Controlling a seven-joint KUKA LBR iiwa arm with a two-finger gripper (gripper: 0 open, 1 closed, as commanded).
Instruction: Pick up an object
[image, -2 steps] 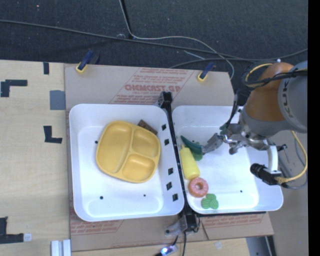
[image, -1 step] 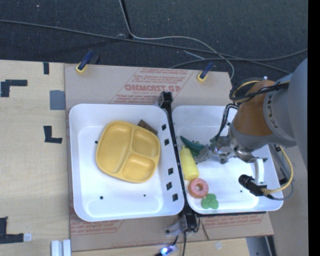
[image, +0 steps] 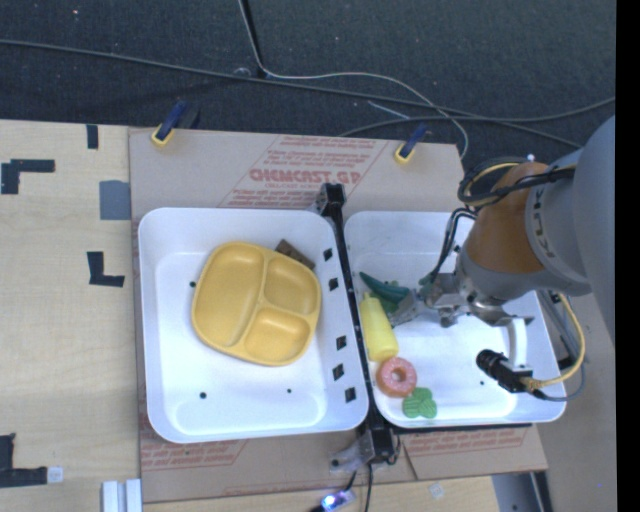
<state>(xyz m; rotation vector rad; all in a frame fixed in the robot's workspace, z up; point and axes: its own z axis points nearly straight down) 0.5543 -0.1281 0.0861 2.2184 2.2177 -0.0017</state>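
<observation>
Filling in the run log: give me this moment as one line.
gripper: in right bin, at dark green piece | yellow block, pink ring nearby | yellow tray: left bin

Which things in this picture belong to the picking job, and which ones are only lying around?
For the job:
tool, in the right bin
dark green item beside the tool
yellow block
pink ring
light green piece

Lying about:
yellow divided plate in the left bin
brown object behind the plate

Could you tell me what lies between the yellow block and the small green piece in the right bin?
In the camera view, a pink ring lies between the yellow block and the small green piece, along the right bin's left side.
</observation>
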